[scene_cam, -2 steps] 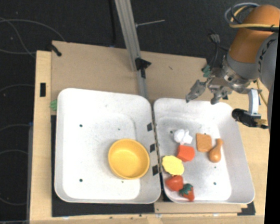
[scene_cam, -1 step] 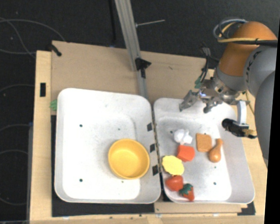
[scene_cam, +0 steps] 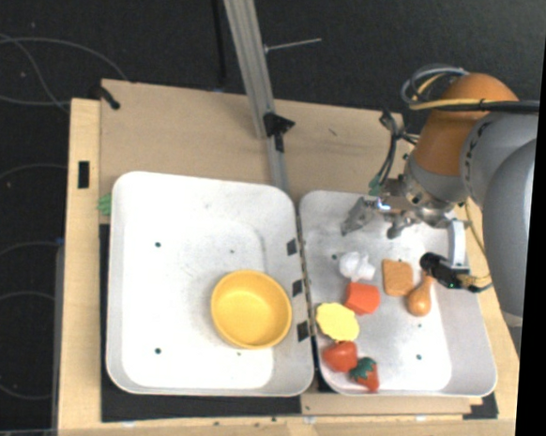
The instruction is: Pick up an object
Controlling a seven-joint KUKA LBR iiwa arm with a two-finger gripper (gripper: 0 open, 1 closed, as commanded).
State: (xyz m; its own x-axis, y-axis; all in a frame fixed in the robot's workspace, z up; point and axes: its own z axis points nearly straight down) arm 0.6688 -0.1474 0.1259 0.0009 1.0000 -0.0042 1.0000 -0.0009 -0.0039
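The right bin (scene_cam: 450, 363) holds several small items: a white lump (scene_cam: 354, 264), a tan block (scene_cam: 397, 277), an orange pear-shaped piece (scene_cam: 420, 297), an orange-red block (scene_cam: 362, 297), a yellow piece (scene_cam: 337, 322), a red tomato-like piece (scene_cam: 340, 356) and a strawberry (scene_cam: 365, 373). My gripper (scene_cam: 375, 217) hangs over the far part of this bin, above and just behind the white lump. Its two grey fingers (scene_cam: 356, 215) are spread apart with nothing between them.
A yellow bowl (scene_cam: 250, 307) sits in the left bin (scene_cam: 160, 222), near its right wall. A grey metal post (scene_cam: 256, 70) rises from the bench behind the bins. The arm's orange band (scene_cam: 454, 123) stands over the right bin's far corner.
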